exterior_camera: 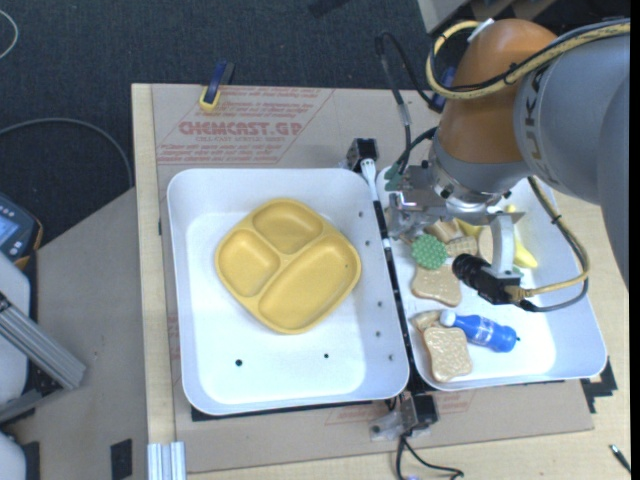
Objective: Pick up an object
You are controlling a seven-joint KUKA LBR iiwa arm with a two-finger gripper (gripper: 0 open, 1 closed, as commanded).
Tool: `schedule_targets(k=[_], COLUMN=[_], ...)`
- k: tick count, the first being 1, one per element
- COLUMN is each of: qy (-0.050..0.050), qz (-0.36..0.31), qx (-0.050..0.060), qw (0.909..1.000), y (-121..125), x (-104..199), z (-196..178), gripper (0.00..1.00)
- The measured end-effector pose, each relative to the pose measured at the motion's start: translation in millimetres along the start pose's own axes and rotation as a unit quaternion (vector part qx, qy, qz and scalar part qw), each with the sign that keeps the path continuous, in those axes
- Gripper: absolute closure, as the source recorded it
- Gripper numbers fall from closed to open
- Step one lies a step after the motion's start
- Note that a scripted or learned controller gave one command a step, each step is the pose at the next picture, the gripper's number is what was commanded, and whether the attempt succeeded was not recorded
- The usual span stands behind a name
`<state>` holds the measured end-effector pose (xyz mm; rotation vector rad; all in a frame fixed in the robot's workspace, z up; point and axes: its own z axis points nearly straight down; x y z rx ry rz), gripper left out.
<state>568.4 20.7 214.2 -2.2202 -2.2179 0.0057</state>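
The right bin (pixel 575 343) holds several small items: a green round piece (pixel 431 252), a tan bread-shaped piece (pixel 437 286), a second toast slice (pixel 447 354), a blue bottle (pixel 486 332) with a white cap, and a yellow piece (pixel 524 256) at the far side. My gripper (pixel 440 220) hangs low over the bin's upper left part, just above the green piece and some tan pieces (pixel 452 232). The wrist body hides its fingertips.
The left bin (pixel 200 358) holds a yellow divided tray (pixel 288 264) in its middle. A black cable (pixel 540 298) loops from the arm over the right bin. A yellow and blue clip (pixel 213 88) lies on the cardboard behind the bins.
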Motion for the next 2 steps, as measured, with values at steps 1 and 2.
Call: schedule_targets(k=[1,2], qy=[0.0,0.0], qz=[-0.001,-0.002], qx=[-0.003,-0.004], qw=[1.0,1.0], y=[7.5,3.5], x=[-0.7,9.8], z=[-1.5,-18.7], gripper=[1.0,1.0])
